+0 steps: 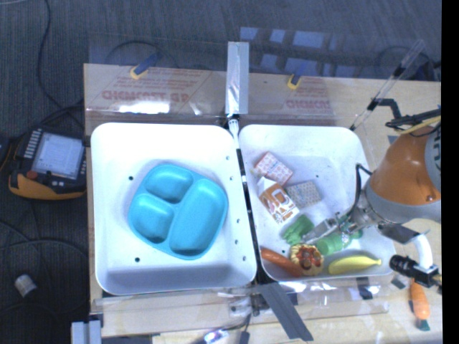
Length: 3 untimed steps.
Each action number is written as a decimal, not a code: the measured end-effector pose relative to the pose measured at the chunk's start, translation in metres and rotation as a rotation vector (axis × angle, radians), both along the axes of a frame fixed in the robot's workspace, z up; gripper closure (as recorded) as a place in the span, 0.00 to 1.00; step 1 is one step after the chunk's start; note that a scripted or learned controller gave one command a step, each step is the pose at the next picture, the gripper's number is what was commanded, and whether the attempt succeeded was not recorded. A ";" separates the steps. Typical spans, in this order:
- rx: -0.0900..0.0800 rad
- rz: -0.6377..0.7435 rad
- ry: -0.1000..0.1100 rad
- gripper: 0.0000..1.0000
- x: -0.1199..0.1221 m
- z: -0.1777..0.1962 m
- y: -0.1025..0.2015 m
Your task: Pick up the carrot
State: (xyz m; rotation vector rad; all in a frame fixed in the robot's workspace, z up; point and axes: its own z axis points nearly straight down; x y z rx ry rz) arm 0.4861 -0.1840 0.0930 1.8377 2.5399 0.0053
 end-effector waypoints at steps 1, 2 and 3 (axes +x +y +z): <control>0.002 0.057 0.000 0.00 0.056 -0.004 -0.026; 0.003 -0.017 0.012 0.00 -0.003 0.089 0.104; -0.002 0.140 0.010 0.00 0.028 0.090 0.107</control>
